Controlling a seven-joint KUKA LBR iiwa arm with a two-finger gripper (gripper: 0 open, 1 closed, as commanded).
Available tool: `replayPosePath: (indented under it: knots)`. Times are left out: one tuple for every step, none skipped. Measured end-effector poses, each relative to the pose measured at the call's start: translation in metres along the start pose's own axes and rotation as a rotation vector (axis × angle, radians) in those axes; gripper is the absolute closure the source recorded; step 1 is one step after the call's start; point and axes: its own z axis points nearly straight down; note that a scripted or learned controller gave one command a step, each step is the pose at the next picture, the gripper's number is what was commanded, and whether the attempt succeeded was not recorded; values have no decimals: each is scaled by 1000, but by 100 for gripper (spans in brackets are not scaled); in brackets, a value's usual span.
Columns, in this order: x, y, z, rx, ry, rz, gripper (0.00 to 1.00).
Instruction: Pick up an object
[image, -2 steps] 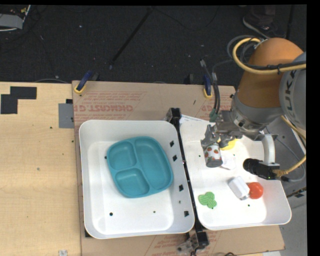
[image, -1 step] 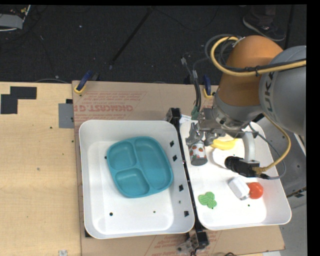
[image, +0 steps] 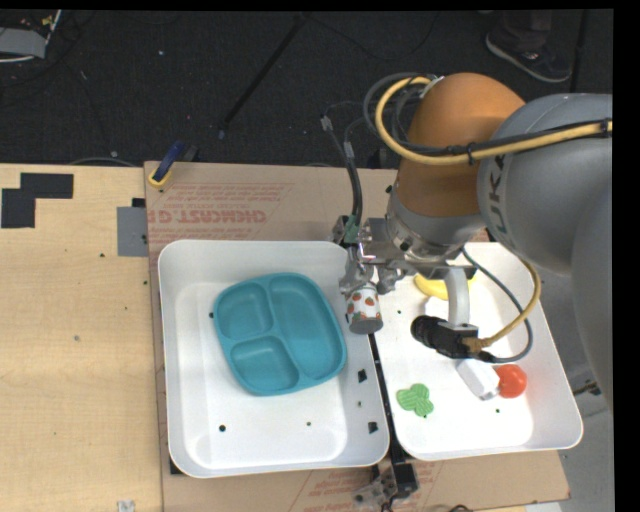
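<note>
My gripper (image: 362, 292) hangs over the seam between the two white bins, just right of a teal divided plate (image: 277, 333) that lies in the left bin (image: 190, 300). A small white and grey object with red spots (image: 364, 312) sits between the fingertips, and the gripper is shut on it. The object seems lifted over the bins' inner rims. The arm's orange band and grey body hide the back of the right bin.
In the right bin (image: 540, 425) lie a yellow piece (image: 431, 287) partly under the wrist, a green item (image: 415, 400) near the front, and an orange-red ball-like item (image: 512, 381) at the right. Cardboard lies under both bins.
</note>
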Motion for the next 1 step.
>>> replayPosePath:
  knots:
    - [44, 6, 22, 2, 0, 0, 100]
